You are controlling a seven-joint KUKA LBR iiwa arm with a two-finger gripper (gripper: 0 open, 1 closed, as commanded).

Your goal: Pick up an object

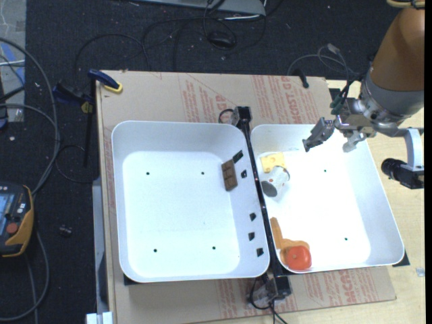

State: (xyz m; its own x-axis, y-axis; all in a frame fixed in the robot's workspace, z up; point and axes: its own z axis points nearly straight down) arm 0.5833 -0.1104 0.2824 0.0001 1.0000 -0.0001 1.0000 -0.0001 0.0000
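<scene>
1. I've got the end effector (pixel 335 135) hanging over the far side of the right bin (pixel 378 201), two fingers spread apart, nothing between them. By my read this is the approach step; no grasp made yet.
2. Nearest candidates sit to its left and a little nearer the camera: a yellow block (pixel 273 160) touching a white-and-grey piece (pixel 274 179), both against the divider wall.
3. Further toward the camera's near edge, an orange toy (pixel 295 252) lies in the bin's corner.
4. Next move, I reckon: swing left, drop, close. That wall crowds the fingers.
5. A brown bar (pixel 229 175) lies beyond the divider, in the left bin (pixel 135 201) on the table (pixel 169 96).
</scene>
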